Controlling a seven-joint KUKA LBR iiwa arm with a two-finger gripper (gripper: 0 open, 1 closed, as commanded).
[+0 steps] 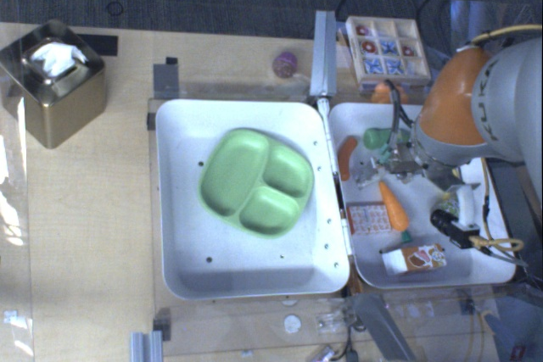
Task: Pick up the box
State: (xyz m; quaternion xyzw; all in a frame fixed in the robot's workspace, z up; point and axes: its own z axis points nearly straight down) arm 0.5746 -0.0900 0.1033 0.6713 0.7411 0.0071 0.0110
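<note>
I read the box (369, 219) as the small flat red-and-white printed carton lying flat in the right bin (475, 271), against that bin's left wall, at about 8 o'clock from the bin's middle. Nothing touches its top face. Just beside it at 2 o'clock lies an orange carrot (393, 206), slanted, its lower end close to the box's right edge. At 4 o'clock from the box sits a white tube with a brown-and-red label (414, 258), lying on its side near the bin's front wall.

The gripper (383, 163) hangs at 12 o'clock from the box, over the upper middle of the right bin, apart from the box. I cannot tell how its fingers are set; the metal parts there are too small and cluttered for me to read. A green item (376, 136) lies just at 11 o'clock of the gripper, and a reddish-orange sausage shape (346, 158) lies at its 9 o'clock by the bin wall.

The arm (484, 110) comes in from 3 o'clock, its orange band above the wrist.

At 9 o'clock from all this, the left bin (182, 267) holds a green divided plate (256, 181).
</note>
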